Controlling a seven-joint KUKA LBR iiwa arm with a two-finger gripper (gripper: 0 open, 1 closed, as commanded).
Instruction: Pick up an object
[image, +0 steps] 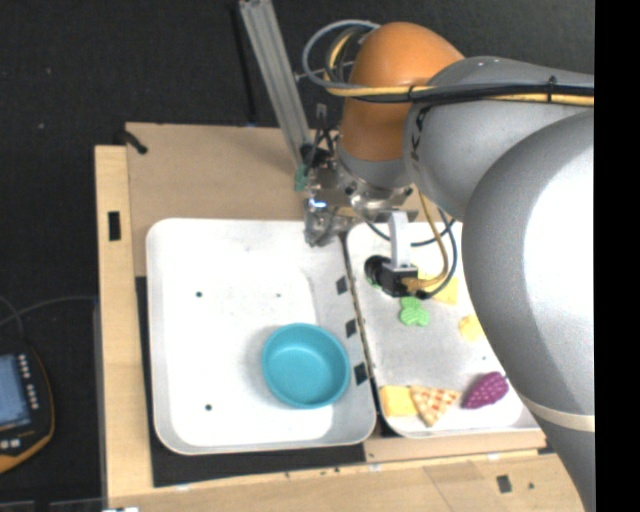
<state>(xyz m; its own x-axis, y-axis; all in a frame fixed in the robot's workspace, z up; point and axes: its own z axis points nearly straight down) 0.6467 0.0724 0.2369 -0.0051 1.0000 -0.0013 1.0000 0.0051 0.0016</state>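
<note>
A blue bowl (303, 365) sits upright in the left bin (200, 330), near its front right corner. The right bin (395, 340) holds a small green piece (413, 315), a purple bunch of grapes (485, 390), a pizza slice (436, 403), a yellow block (396, 400) and two small yellow pieces (467, 326). My gripper (318, 228) hangs over the far right corner of the left bin, beside the divide between the bins. I see nothing held in it.
The grey arm (520, 200) covers the right bin's far and right parts. A slanted metal rail (280, 85) stands behind the bins. A handheld screen device (20, 395) lies off the bench at the left.
</note>
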